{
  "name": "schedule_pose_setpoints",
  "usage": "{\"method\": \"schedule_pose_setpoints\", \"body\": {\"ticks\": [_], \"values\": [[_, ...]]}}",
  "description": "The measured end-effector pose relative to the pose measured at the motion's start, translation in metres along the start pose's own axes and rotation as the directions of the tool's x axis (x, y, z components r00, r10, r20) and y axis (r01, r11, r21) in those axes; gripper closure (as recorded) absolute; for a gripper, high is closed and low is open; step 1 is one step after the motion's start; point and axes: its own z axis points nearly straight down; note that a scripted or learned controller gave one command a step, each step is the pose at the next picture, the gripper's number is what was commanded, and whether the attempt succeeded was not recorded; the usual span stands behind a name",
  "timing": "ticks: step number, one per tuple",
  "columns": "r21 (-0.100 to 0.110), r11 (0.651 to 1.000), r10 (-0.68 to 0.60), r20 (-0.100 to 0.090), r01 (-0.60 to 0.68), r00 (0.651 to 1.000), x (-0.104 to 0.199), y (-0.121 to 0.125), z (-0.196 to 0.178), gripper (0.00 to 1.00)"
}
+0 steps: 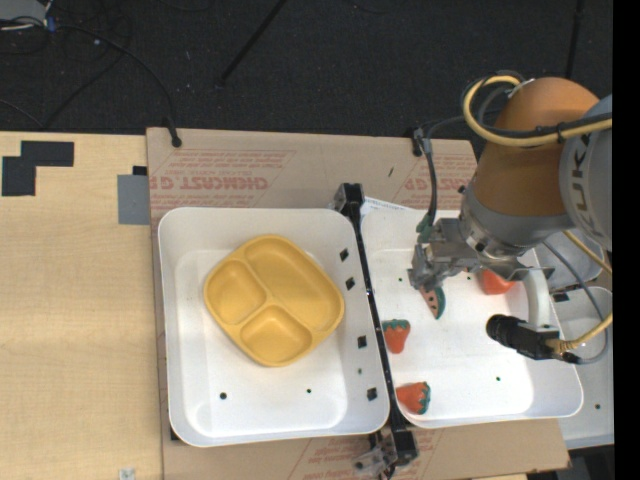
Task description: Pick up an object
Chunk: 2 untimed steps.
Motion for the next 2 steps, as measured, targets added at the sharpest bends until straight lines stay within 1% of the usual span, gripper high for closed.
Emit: {"method": "schedule_pose_setpoints", "body": {"ticks": [1, 2], "values": [[0.002, 1.000, 0.000, 0.000, 0.000, 1.000, 0.052, -0.007, 0.018, 1.00], [0.000, 1.000, -0.001, 0.001, 0.001, 1.000, 0.110, -0.007, 0.015, 1.00]]}}
